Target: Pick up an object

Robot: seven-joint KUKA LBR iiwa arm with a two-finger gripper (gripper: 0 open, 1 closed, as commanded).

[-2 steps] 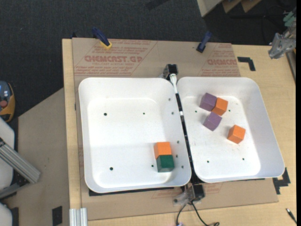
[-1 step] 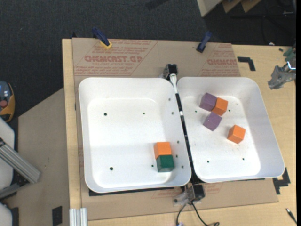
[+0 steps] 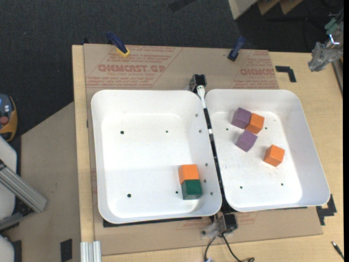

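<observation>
Resting apart, the hand (image 3: 326,51) sits beyond the right bin's (image 3: 311,146) far corner.

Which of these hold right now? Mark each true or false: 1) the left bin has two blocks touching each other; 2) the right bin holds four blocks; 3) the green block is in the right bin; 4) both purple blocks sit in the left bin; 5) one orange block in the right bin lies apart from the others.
1) True: in the left bin an orange block touches a green block.
2) True: the right bin holds two purple blocks and two orange ones.
3) False: the green block is in the left bin.
4) False: both purple blocks are in the right bin.
5) True: the orange block nearest the right wall lies alone.
</observation>
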